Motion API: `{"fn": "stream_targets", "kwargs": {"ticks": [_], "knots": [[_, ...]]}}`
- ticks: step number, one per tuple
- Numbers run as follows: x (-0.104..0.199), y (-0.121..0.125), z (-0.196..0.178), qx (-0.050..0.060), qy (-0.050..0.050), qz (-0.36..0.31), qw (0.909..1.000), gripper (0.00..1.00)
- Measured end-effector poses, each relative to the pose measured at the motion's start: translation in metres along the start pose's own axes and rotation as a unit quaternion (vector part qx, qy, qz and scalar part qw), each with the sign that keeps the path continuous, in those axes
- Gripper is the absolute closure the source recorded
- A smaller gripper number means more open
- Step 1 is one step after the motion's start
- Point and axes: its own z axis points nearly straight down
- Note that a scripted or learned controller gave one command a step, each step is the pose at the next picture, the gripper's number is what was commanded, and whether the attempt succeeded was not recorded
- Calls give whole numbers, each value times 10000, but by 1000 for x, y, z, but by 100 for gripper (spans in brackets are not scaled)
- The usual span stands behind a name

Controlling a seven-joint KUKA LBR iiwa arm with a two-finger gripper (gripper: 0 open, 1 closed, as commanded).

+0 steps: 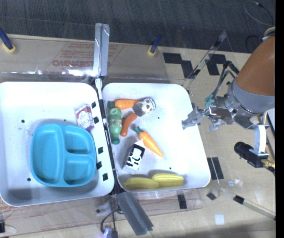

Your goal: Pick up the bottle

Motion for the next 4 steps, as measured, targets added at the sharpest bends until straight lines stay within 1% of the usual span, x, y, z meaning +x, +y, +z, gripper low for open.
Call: {"fn": "stream_targets", "kwargs": {"ticks": [1, 2, 3, 4], "knots": [[6, -32, -3, 2, 3, 1024, 9947, 0], [7, -32, -12, 14, 4, 995, 9950, 100], [7, -32, -12, 15, 3, 996, 9950, 0], [5, -32, -14, -19, 0, 2547, 9670, 0]]}}
